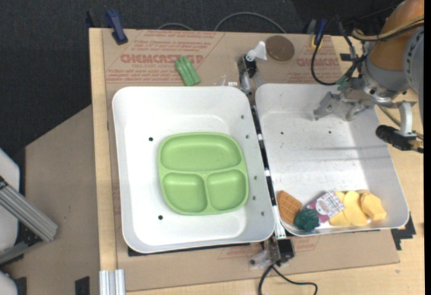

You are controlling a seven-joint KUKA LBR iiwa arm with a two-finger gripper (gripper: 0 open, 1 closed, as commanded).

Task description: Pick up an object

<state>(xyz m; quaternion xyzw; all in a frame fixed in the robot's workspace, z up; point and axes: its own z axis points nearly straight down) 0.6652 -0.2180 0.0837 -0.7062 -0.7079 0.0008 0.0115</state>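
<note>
1. Nearest the camera and well apart from the pincer (341, 108), a heap of small objects lies in the near corner of the right bin (323, 152). All of it is on the camera's side of the pincer.
   - Brown waffle-patterned wedge (289, 205): long axis runs roughly near-to-far, rounded end toward the pincer.
   - Dark green lump (307, 220), touching the wedge. No clear long axis.
   - Pink-and-white packet (328, 204): printed, but the print is too small to read.
   - Yellow pieces (358, 209): a row running across the view, against the bin's near wall.
2. Green divided plate (202, 172) in the left bin (135, 152), across the bin divide from the pincer and nearer the camera. It has one wide compartment on the far side and two small ones on the near side. Its long axis runs slightly across the view.
3. The pincer is low over the far part of the right bin. Its fingers are spread apart with nothing between them. The bin floor under it is bare, and none of the heap is touched.
4. Beyond the pincer lies a brown board (161, 44) with red print. "CHEMCAST" is legible, and the letters after it are unclear. More red print sits closer to the pincer and is partly covered, so I cannot read it.
5. On that board, away from the arm:
   - Green ribbed piece (187, 72), long axis near-to-far and slightly slanted.
   - Brown disc (279, 48).
   - Blue clamp (116, 25) at the far corner.
</note>
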